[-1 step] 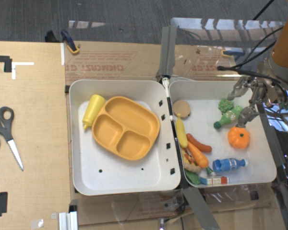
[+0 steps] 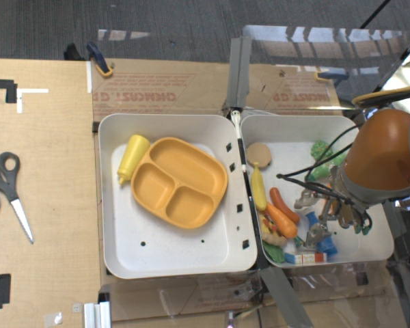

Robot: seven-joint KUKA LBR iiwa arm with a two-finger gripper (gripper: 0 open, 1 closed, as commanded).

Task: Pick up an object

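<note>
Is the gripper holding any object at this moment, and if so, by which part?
It cannot be told. The gripper sits low among the small toys in the right white bin, and nothing is clearly seen between its tips.

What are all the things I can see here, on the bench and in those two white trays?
left bin: 1, white, middle of the bench
divided plate: 1, orange-yellow, in the left bin
yellow bottle: 1, yellow, left bin, against the plate's left edge
right bin: 1, white, beside the left bin
round disc: 1, tan, right bin, upper left
banana: 1, yellow, right bin, along its left wall
carrot: 1, orange, right bin
sausage: 1, red, beside the carrot
green toy: 1, green, right bin, upper part
scissors: 1, grey, on the wood at far left
gripper: 1, metal, low in the right bin among small items
</note>
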